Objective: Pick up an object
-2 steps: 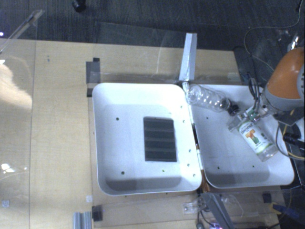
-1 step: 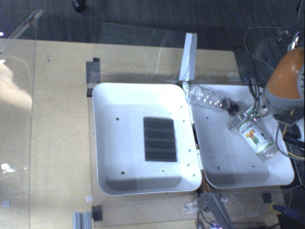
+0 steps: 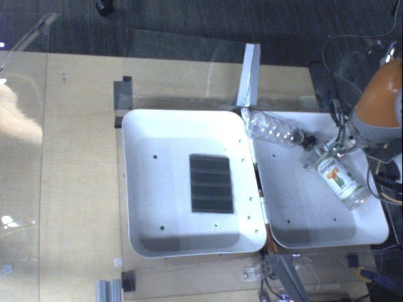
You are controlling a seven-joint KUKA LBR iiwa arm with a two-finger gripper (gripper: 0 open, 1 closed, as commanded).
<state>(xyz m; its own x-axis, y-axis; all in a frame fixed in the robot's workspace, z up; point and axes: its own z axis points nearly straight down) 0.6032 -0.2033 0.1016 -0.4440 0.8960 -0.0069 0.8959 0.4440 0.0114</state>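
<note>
In the right bin [image 3: 302,231], a clear plastic bottle [image 3: 272,129] with a dark cap lies against the far left corner. A small clear bottle with a green and orange label [image 3: 338,177] lies towards the right side. A dark ribbed rectangular block [image 3: 211,183] lies flat in the middle of the left bin [image 3: 145,168]. My gripper [image 3: 331,148] hangs low over the right bin, just above the top end of the labelled bottle and right of the clear bottle's cap. The orange band [image 3: 381,96] of the arm sits above it.
The two bins meet along a shared rim [image 3: 258,181]. A grey upright post [image 3: 249,74] stands behind them. Cables run along the right edge of the bench [image 3: 384,187]. Bare wooden benchtop [image 3: 69,168] spreads to the left.
</note>
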